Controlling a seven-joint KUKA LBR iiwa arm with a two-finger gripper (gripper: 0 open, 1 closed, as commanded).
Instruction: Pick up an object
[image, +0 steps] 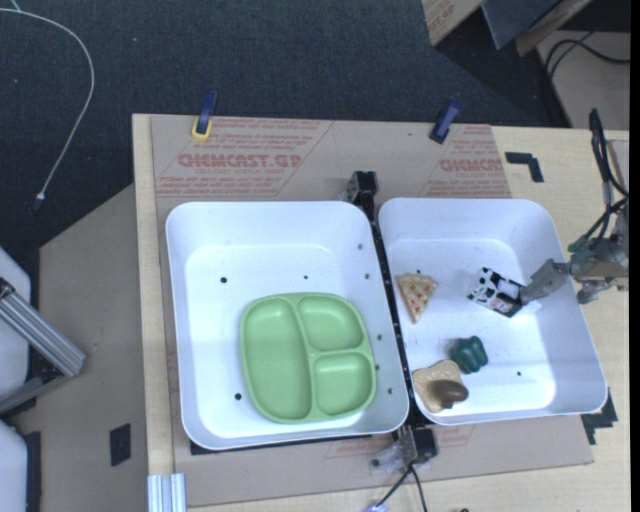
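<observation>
The right bin (560, 390) holds several small objects. A tan wedge shaped like a pizza slice (416, 294) lies near its left wall. A black-and-white toy (496, 292) sits near the bin's middle. Lower down are a dark green piece (467, 353) and a beige-and-brown lump (441, 386) by the front wall. My gripper (549, 279) reaches in over the right rim, low, its grey tip just right of the black-and-white toy. I cannot tell whether it touches the toy. Nothing is visibly held.
The left bin (200, 240) holds a light green divided plate (305, 355). A black clamp (363, 187) joins the bins at the back, and another sits at the front (415, 445). Cables hang at the right edge (610, 170).
</observation>
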